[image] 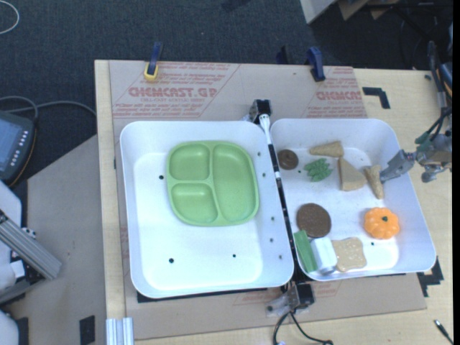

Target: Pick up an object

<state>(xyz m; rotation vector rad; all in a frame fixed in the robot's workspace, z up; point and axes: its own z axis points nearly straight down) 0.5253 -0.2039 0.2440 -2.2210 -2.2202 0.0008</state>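
Gripper sits at the right bin's three o'clock rim, beside the wedge; you can't tell its jaws' state. Pumpkin lies loose, five o'clock.

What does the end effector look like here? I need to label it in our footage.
The end effector is a slim grey metal piece, joined to a darker grey block with greenish parts. Thin dark cables loop above it at the picture's right edge.
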